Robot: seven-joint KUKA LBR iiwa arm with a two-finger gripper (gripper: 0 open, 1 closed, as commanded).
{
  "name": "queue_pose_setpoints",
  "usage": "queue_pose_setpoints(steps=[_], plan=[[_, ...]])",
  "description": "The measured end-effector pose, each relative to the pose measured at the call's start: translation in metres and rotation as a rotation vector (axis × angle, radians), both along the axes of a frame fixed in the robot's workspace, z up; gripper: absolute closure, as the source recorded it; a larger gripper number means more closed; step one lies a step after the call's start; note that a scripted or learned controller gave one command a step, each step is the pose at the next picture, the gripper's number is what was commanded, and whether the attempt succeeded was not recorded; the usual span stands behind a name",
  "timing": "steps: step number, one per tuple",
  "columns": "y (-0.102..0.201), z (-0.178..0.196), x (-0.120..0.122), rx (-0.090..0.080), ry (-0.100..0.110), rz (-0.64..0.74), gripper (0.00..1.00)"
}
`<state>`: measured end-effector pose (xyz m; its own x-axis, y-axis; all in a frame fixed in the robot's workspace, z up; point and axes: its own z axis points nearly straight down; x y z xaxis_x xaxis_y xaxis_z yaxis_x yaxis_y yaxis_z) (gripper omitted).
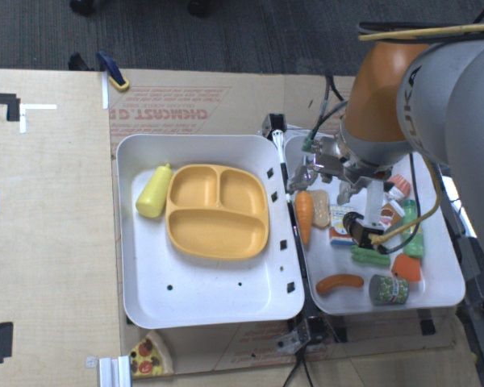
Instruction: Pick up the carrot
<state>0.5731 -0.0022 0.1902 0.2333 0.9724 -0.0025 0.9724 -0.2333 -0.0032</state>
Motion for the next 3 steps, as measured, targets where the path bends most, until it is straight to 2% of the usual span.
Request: queue_pose_setpoints(steps=[1,2,3], plan=[[-0.038,0.0,0.005,-0.001,-0.001,-0.197,0.0],[-0.028,0.001,0.003,0.0,-0.002,-0.343,0.0],[-0.018,0.0,-0.021,0.0,0.0,-0.439,0.0]])
